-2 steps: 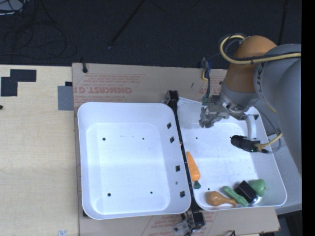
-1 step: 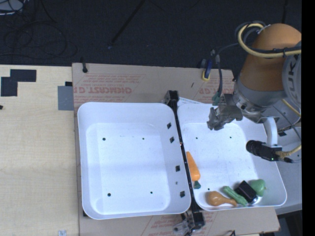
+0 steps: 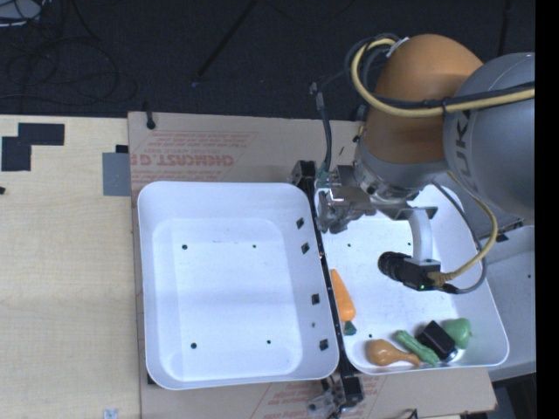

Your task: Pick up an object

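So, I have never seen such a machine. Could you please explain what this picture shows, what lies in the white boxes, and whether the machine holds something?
This is one photo from a camera fixed above a bench, looking down at a slant. The big grey and orange shape is a robot arm reaching in from the right. At its end sits a gripper, a metal hand with two fingers, hanging over the top left corner of the right bin. I see nothing between its fingers, and I cannot tell how they stand. In that bin lie a toy carrot by the left wall, and near the bottom edge a tan toy, green toys and a small black block. The left bin stands beside it.
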